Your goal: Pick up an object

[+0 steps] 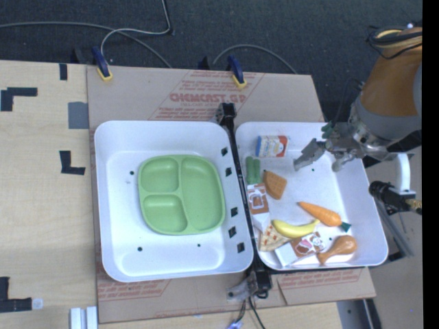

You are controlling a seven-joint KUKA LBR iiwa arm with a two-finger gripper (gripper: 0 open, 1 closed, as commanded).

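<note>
Cardboard-topped bench w/ two white bins side by side: I see the left bin holding a green divided plate, and the right bin crowded w/ toy food. The gripper hangs over the right bin's upper right area, fingers spread w/ nothing between them. Below it lie a carrot, banana, drumstick and bread slice (a small carton sits just left of the gripper).
</note>
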